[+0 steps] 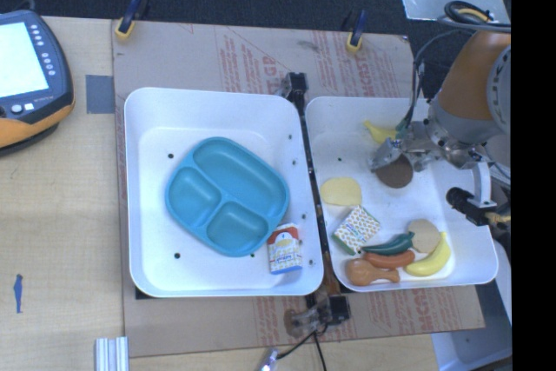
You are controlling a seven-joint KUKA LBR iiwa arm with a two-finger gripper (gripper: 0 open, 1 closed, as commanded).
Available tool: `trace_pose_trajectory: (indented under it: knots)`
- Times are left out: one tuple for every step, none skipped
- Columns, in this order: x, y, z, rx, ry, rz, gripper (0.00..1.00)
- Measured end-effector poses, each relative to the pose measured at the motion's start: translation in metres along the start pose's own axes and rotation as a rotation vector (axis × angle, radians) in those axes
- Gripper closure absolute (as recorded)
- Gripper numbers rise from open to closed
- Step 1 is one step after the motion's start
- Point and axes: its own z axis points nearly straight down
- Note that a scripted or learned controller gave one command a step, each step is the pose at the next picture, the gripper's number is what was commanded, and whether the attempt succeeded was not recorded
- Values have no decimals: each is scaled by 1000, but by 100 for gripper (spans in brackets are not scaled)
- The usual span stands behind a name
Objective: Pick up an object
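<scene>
My gripper (393,159) hangs low over the upper middle of the right bin (473,278), directly above a brown round piece (400,176) that it touches or nearly touches. A small yellow piece (377,132) lies just behind it. Toward the front of that bin lie a pale yellow disc (340,191), a green-and-white checkered packet (357,228), a green pepper (393,242), an orange sausage (388,257), a brown drumstick (372,273), a beige round (425,232) and a banana (433,260).
The left bin (139,187) holds a blue divided plate (228,195) and a small carton (284,249) at its front right. A control pendant (22,78) rests at the bench's left edge. Blue clamps (130,13) (354,22) grip the back of the board.
</scene>
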Motion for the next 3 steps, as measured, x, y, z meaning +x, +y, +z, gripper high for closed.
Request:
trace_pose_trajectory:
  knots:
    - [-3,49,-3,-2,1,2,0]
    - [16,-5,0,1,0,2,0]
    - [15,-5,-11,2,-1,0,100]
